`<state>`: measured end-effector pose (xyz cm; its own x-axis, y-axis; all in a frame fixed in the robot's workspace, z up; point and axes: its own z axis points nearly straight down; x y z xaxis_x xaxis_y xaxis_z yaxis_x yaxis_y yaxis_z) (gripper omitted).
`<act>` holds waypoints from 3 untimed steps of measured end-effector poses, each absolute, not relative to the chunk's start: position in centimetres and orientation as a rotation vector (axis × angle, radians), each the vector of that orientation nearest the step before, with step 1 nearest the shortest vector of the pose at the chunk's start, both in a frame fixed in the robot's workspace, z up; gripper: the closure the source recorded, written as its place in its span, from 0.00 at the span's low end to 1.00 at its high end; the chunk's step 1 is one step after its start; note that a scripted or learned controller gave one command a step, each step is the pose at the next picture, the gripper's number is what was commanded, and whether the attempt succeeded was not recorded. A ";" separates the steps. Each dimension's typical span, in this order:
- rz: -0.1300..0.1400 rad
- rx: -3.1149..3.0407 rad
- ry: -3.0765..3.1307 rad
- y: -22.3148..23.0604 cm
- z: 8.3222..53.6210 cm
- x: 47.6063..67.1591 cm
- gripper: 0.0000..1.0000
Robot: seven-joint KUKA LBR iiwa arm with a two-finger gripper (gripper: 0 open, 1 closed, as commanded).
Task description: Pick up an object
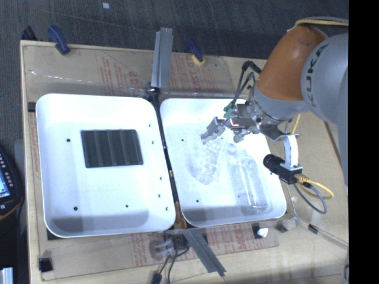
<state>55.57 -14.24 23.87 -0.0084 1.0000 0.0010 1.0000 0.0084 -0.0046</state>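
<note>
1. Found the gripper (225, 131) poised low over the upper middle of the right bin (188, 216), just above the top end of a clear bottle (207, 163). Could not tell from the glare and clutter whether apart or together; saw nothing clamped in it.
2. Noted a second clear bottle (251, 189) lying just beside the first, toward the bin's right wall, both on their sides on the white floor, roughly parallel.
3. Judged slipping the likeliest failure: smooth, round, see-through plastic, prone to rolling out sideways if pinched off-centre or near the narrow end.
4. Feared a misjudged descent too: hardly any contrast between clear plastic and white floor, so possibly closing on air, or pressing down onto the bottle and squashing it.
5. Saw a risk of nudging one bottle against the other, or of catching both at once and dropping them on the lift.
6. Marked the cable and black fitting hanging beside the wrist near the bin's right rim as a possible snag during a lift.
7. Left aside the dark ribbed slab (111, 148) in the left bin (47, 164), well apart from the gripper and unlikely to matter.
</note>
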 end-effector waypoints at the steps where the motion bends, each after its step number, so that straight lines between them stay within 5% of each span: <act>1: 0.003 -2.477 -1.931 -16.5 23.3 55.1 0.00; 2: 0.008 -2.825 -1.360 -11.7 22.8 51.9 0.00; 3: 0.003 -2.755 -1.507 -17.1 24.3 50.6 0.00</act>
